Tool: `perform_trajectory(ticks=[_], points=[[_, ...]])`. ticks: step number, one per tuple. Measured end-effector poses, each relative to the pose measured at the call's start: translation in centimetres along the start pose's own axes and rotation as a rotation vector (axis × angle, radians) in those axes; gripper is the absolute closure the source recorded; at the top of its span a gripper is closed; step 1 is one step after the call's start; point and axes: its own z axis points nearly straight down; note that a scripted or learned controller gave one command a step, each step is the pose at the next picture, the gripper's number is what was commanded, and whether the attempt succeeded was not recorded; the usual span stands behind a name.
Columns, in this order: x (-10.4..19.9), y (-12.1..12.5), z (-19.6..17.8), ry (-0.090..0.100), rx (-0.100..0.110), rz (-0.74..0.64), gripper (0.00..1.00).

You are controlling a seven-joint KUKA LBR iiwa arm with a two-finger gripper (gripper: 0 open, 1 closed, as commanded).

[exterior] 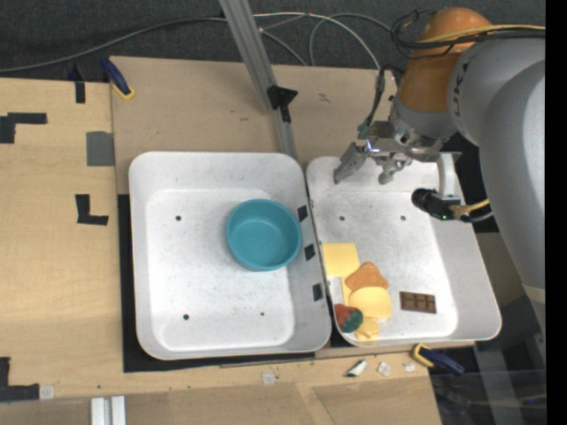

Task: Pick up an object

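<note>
You see the pincer [365,173] poised over the far end of the right bin [461,264], its two fingers [345,169] spread apart with nothing between them. The arm [496,87] comes in from the right, its orange band [434,69] just above the wrist. Your candidates for picking lie well apart from the pincer, clustered at the near left corner of that bin: a pale yellow square piece [340,258], an orange piece [366,278] touching a yellow one [373,304], and a small red and green item [348,317] pressed against them by the bin's wall. A brown chocolate-like bar [417,303] lies flat just to their right, apart from the cluster. In the left bin [168,237] a blue bowl [262,235] sits upright near the middle right. Both bins rest side by side on the table [177,104].
</note>
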Motion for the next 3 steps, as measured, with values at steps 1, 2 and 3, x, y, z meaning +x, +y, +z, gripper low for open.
perform_trajectory(ticks=[1,2,3], points=[[0.8,-0.2,4.7,0.0,0.0,0.0,0.0],[0.8,-0.1,3.4,0.001,-0.004,-0.002,1.0],[0.1,0.4,-1.4,0.001,-0.009,0.0,1.0]])
